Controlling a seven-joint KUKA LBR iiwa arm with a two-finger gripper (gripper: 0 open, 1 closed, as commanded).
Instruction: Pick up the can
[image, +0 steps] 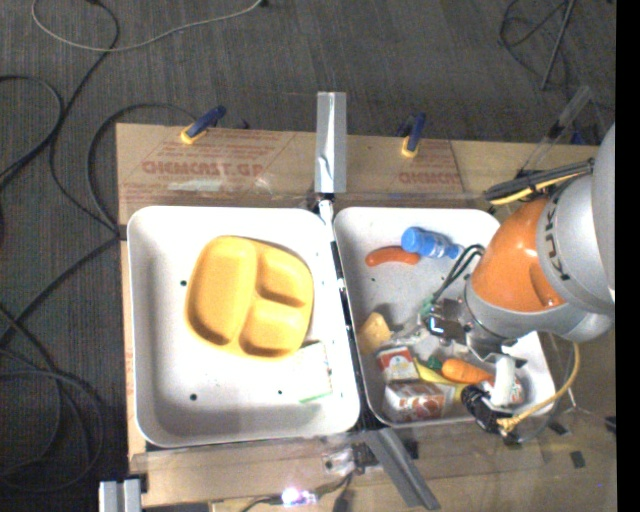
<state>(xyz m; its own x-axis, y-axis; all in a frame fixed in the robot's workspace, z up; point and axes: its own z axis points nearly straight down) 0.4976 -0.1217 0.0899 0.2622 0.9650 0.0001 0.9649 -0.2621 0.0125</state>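
Note:
A blue can (425, 241) lies on its side near the far edge of the right bin (352, 300), beside a red-orange sausage-shaped piece (392, 257). My gripper (442, 320) hangs below the orange wrist band, low over the middle of the right bin. It is nearer the camera than the can and apart from it. Nothing shows between its fingers, and the wrist hides part of the bin floor to the right.
In the near part of the right bin lie a tan bread-like piece (375, 330), a small red and white box (398, 360), a red-labelled carton (415, 401) and an orange carrot (466, 372). The left bin (160, 400) holds a yellow divided tray (252, 296).

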